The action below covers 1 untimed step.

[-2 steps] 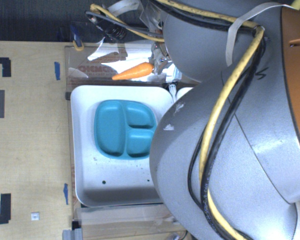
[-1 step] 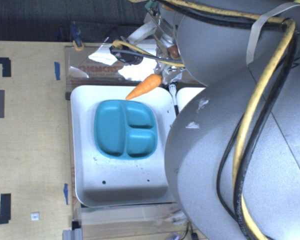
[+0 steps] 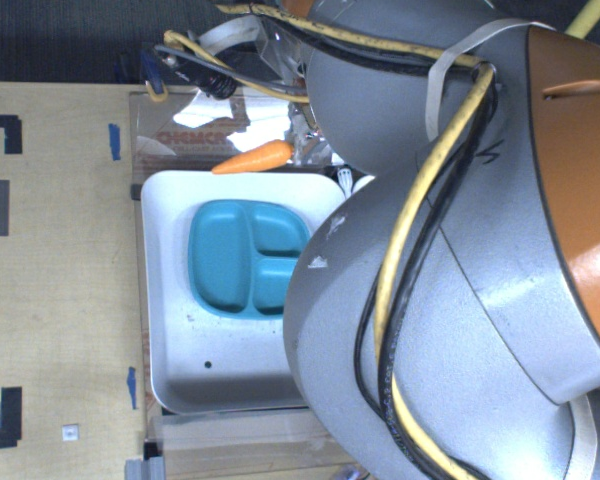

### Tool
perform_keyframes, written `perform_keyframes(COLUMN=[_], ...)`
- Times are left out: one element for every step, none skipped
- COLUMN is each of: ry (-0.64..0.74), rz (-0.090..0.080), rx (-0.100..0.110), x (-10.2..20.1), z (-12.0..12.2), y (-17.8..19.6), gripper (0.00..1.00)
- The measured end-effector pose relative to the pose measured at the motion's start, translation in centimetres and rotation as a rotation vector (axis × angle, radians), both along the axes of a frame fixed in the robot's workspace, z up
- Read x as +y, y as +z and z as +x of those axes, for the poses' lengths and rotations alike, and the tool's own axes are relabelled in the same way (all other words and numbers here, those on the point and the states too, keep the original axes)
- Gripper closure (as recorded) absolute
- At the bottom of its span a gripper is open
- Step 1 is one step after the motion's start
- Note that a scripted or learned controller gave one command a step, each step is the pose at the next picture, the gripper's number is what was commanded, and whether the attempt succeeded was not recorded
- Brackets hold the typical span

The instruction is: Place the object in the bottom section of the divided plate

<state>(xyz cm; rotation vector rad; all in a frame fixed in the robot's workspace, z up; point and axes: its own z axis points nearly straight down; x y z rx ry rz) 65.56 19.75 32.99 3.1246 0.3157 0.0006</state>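
Note:
An orange carrot [image 3: 253,157] hangs level over the far rim of the near white bin [image 3: 170,298], just above the blue divided plate [image 3: 242,258]. The carrot's thick right end sits between the metal fingers of my gripper [image 3: 304,148], which is shut on it. The plate lies in the bin's upper middle, with one large section on the left and two smaller ones on the right. My grey arm covers the plate's right edge and the bin's right side.
The far bin [image 3: 180,133] behind the carrot holds white scraps of packaging. Yellow and black cables [image 3: 230,43] run above it. The wooden bench [image 3: 60,268] stretches to the left, marked with black squares and bits of blue tape.

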Motion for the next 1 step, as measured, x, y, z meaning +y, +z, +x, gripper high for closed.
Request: perform_keyframes(ry=[0.08], rz=[-0.001], rx=[0.008], x=[1.58], z=[-0.27], y=[-6.06], gripper=[1.0])
